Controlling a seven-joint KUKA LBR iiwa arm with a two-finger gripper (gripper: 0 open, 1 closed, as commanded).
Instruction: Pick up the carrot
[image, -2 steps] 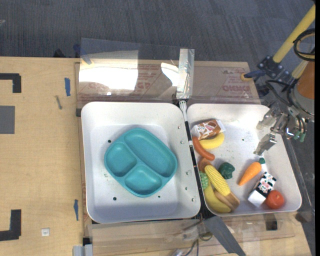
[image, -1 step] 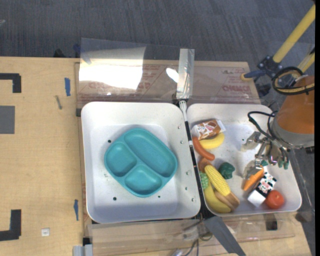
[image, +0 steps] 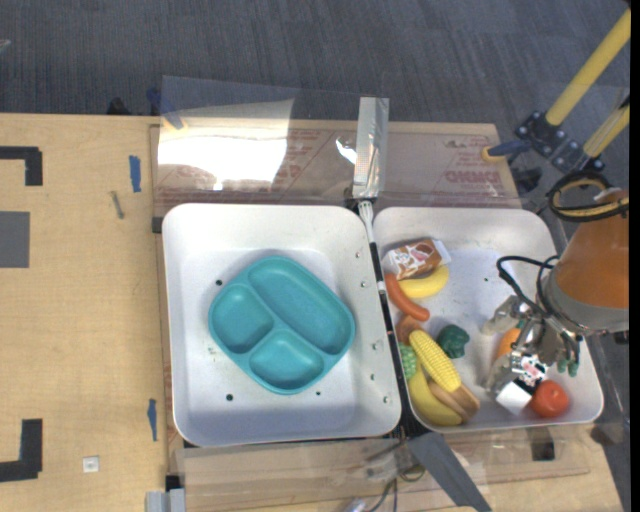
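A small orange carrot (image: 509, 342) lies in the right bin (image: 575, 415), right of the middle. My gripper (image: 497, 352) is low over it, reaching in from the right under the orange wrist band. Its two grey fingers (image: 496, 324) stand apart, one on the far side of the carrot and one on the near side, so the gripper is open around the carrot and not clamped on it. The arm hides the carrot's right end.
The same bin holds an orange-red sausage (image: 407, 300), a corn cob (image: 436, 361), broccoli (image: 453, 339), two bananas (image: 424, 283), a white block (image: 512, 396) and a tomato (image: 550, 399) close by the gripper. The left bin (image: 190, 240) holds a teal divided plate (image: 282, 322).
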